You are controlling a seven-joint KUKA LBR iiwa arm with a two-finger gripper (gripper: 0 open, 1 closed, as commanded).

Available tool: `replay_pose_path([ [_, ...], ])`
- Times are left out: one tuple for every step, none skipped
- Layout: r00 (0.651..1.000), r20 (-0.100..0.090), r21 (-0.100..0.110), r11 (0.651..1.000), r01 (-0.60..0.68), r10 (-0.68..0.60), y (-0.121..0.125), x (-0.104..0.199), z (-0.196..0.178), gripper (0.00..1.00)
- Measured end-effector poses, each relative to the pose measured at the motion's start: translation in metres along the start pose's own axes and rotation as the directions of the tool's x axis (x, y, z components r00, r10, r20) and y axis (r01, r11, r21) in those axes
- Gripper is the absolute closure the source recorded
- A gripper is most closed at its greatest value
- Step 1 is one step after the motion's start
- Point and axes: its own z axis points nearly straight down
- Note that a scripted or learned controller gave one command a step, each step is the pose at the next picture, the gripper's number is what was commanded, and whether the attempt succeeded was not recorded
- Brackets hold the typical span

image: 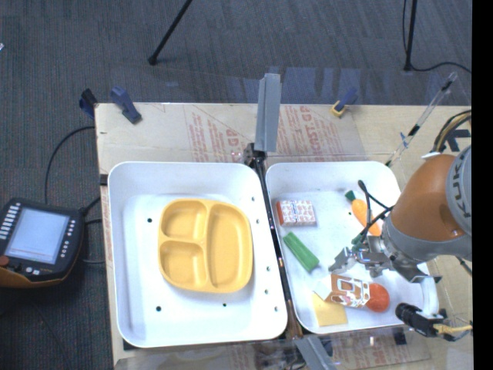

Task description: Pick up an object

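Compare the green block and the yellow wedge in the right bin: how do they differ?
The green block is a long narrow bar; the yellow wedge is a flat triangular slice. The green block lies mid-bin, angled diagonally; the yellow wedge sits at the bin's near edge beside the orange-and-white carton. Both lie flat in the right bin, untouched.

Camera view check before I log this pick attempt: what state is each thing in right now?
Yellow divided plate: flat in the left bin, compartments bare.
Red-and-white box: lying flat in the right bin.
Green block: lying flat, apart from the others.
Yellow wedge: flat at the near wall.
Orange-and-white carton: on its side, against a red ball.
Gripper: low over the right bin, holding nothing visible.
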Motion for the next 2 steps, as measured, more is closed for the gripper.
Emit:
replay_pose_path([
  [0.997, -0.001, -0.002, 0.997, 0.072, -0.072, -0.0240, -0.0129, -0.0006, 0.00],
  [0.998, -0.004, 0.004, 0.998, 0.065, -0.065, -0.0259, -0.0139, -0.0079, 1.00],
])
